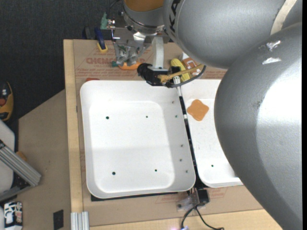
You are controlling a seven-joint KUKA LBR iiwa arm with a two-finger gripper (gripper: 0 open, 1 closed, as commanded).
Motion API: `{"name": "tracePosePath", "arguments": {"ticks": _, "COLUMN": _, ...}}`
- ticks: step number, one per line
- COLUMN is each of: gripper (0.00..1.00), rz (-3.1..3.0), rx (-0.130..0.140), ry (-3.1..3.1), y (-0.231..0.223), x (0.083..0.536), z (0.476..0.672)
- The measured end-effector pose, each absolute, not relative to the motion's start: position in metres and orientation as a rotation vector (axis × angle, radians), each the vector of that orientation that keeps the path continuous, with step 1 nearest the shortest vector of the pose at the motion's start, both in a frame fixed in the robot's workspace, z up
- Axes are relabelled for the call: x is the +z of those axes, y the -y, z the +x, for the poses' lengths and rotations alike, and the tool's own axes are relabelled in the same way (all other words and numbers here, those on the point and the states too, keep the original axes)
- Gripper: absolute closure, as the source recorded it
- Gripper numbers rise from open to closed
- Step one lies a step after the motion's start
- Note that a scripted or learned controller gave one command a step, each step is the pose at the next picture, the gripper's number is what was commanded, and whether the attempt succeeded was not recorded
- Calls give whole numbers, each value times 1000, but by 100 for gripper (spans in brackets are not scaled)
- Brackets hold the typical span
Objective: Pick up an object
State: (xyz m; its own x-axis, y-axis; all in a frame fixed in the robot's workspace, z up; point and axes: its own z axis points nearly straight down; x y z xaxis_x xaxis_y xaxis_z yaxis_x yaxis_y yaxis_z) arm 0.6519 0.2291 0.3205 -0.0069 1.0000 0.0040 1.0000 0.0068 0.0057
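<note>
One gripper (125, 56) hangs low at the far side of the bench, just past the far rim of the left bin (86, 128). You cannot tell if it is open or closed; it is too small and blurry. A small orange thing (130, 66) sits right under it, on the brown bench top (74, 80), outside both bins. You cannot see if the gripper has hold of it, so I think the pick is not done yet.

A flat orange piece (197, 109) lies in the right bin (211, 174), near the wall the two bins share. It is well apart from the gripper, and nothing touches it. So the job looks left to do: close on a thing and lift it.

The left bin has a white floor with a few dark dots. Around the bench you see a dark floor (33, 37) and a metal rail (21, 169) at the near left.
</note>
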Motion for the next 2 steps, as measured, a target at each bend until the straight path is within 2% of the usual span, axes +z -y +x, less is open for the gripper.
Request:
{"name": "tracePosePath", "arguments": {"ticks": 1, "gripper": 100, "rz": 2213, "rx": 30, "ry": -2217, "y": -222, "x": 491, "z": 622}}
{"name": "tracePosePath", "arguments": {"ticks": 2, "gripper": 100, "rz": 2215, "rx": 17, "ry": -2224, "y": -225, "x": 541, "z": 562}}
